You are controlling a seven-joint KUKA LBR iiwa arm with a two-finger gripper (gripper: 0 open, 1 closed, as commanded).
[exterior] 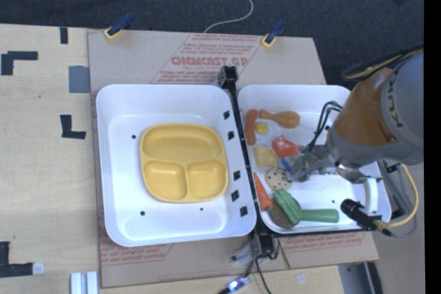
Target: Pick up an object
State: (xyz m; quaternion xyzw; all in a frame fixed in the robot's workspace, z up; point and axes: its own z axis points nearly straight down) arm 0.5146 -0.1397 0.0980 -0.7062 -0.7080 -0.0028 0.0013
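One gripper (pixel 298 169) hangs low in the right bin (pixel 331 94), beside the red toy (pixel 284 146); how far it is open I cannot tell. Nothing visibly held. Nearest pick, by my guess: the cracker (pixel 278 179), just left of the gripper. Centre over it, drop straight. Green tool (pixel 303 211) below the gripper lies lengthwise left-right, head left.

**My arm, as it is looking on camera**

I am seeing my arm (pixel 396 107) showing a rounded grey shell with a broad orange band (pixel 365 117), black cables (pixel 327 122) looping beside it, and a dark metal gripper (pixel 298 169) at its tip.
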